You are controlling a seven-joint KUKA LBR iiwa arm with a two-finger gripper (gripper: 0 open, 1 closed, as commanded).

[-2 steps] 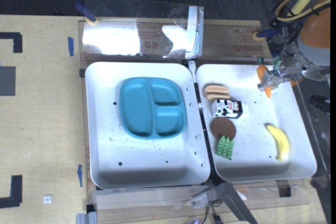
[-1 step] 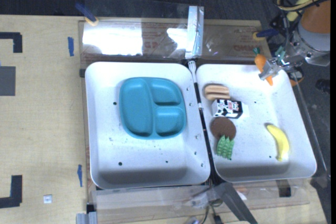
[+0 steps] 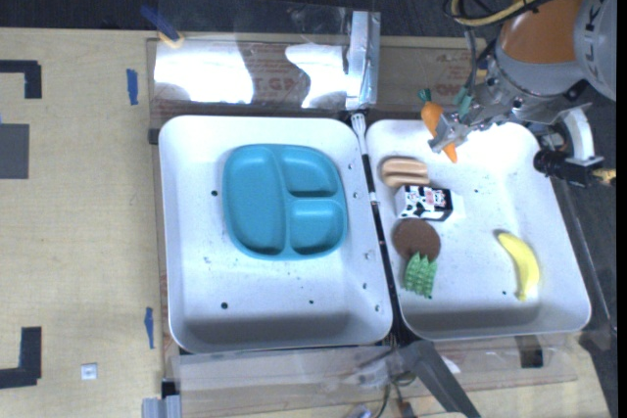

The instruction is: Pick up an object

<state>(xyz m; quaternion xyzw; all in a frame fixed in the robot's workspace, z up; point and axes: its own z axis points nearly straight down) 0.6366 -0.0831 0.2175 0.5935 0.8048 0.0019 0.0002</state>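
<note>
camera view: tool (image 3: 453, 134) sits over the back left corner of the right bin (image 3: 563, 240), hanging off the grey arm (image 3: 558, 24) that comes in from the right with its orange band up top. fingers look closed on a small orange carrot (image 3: 435, 124): the carrot's green tip pokes out at the upper left and an orange bit shows below the fingers, so it's pinched between them, tilted. whether it's lifted clear of the bin wall, can't tell from this angle. just below the tool, on the left side of the same bin, a hot dog bun (image 3: 405, 171) lies near the divider, then a black-and-white cow-pattern carton (image 3: 423, 203) touching it from below, then a round brown disc (image 3: 416, 237), then a green ridged piece (image 3: 420, 275) right under the disc. a banana (image 3: 519, 264) lies well apart near the front right corner. left bin (image 3: 186, 210) holds a blue divided plate (image 3: 285, 201), roughly centred. both bins sit on the tabletop (image 3: 69, 240), with a shiny clear sheet (image 3: 257, 59) behind the left bin.
</note>
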